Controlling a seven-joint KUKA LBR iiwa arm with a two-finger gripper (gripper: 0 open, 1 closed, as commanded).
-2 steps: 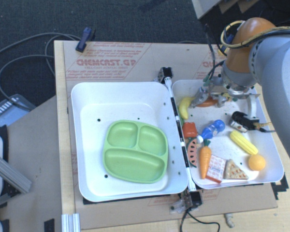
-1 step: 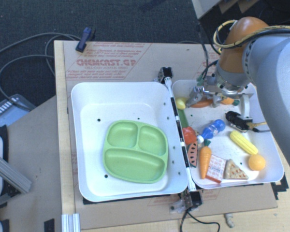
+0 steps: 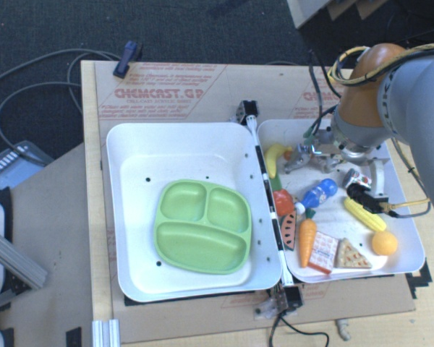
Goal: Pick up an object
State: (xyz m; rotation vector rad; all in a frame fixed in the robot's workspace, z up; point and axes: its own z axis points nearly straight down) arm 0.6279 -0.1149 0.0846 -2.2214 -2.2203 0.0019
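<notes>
Toys fill your right bin [image 3: 412, 255]: a banana [image 3: 273, 159], a blue bottle [image 3: 319, 192], a carrot [image 3: 307, 238], corn [image 3: 365, 213], an orange [image 3: 384, 243]. Your hand [image 3: 325, 157] hangs low over the bin's far end, near the banana. You cannot tell its grip. A green plate [image 3: 202, 226] sits in the left bin [image 3: 130, 150].

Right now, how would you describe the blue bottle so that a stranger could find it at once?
Look at the right white bin, the one crowded with toy food. Near its middle, just below the gripper, lies the small blue bottle with a white cap, tilted toward the carrot. It is the one blue item among red, yellow and orange neighbours.
</notes>
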